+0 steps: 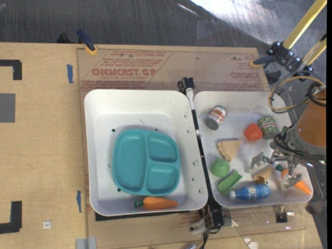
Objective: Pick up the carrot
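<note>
Arm (311, 123) low (at right edge)

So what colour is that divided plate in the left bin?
Teal, a blue-green. The plate shows plainly in the camera view, with the carrot just below it.

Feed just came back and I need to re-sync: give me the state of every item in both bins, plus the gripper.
carrot: lying flat in left bin, beside the plate's near edge, not held
teal divided plate: right side up in left bin
small can: tipped on its side, right bin
blue bottle: lying flat, right bin
gripper: low over right bin, away from carrot
</note>
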`<state>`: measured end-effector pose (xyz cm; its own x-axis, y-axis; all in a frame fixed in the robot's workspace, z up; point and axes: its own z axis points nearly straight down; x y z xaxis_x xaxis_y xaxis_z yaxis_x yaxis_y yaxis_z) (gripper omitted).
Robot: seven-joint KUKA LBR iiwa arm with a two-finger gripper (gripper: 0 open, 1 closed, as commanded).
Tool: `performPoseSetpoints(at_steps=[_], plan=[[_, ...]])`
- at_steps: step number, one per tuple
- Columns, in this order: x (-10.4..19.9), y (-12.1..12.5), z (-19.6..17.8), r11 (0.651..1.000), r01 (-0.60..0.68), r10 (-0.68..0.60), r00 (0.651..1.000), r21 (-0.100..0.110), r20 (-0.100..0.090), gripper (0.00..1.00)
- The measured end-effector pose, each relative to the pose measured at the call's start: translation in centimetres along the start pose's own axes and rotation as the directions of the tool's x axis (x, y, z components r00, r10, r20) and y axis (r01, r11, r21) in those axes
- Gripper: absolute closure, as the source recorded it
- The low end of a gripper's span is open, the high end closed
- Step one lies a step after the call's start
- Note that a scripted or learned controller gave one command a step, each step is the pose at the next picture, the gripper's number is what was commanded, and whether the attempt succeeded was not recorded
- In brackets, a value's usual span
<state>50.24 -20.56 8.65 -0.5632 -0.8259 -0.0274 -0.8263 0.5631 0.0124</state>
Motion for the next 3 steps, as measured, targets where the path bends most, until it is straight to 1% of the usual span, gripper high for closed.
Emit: performPoseSetpoints(at_steps=[1,2,3], plan=[[1.8,0.6,-0.1,0.993,-0.117,0.117,0.993,0.018,-0.009,0.00],[1.3,0.2,-1.2,0.992,-0.123,0.123,0.992,0.027,0.002,1.00],[-4.8,1.4,-8.1,0.928,-0.373,0.373,0.928,0.025,-0.009,1.00]])
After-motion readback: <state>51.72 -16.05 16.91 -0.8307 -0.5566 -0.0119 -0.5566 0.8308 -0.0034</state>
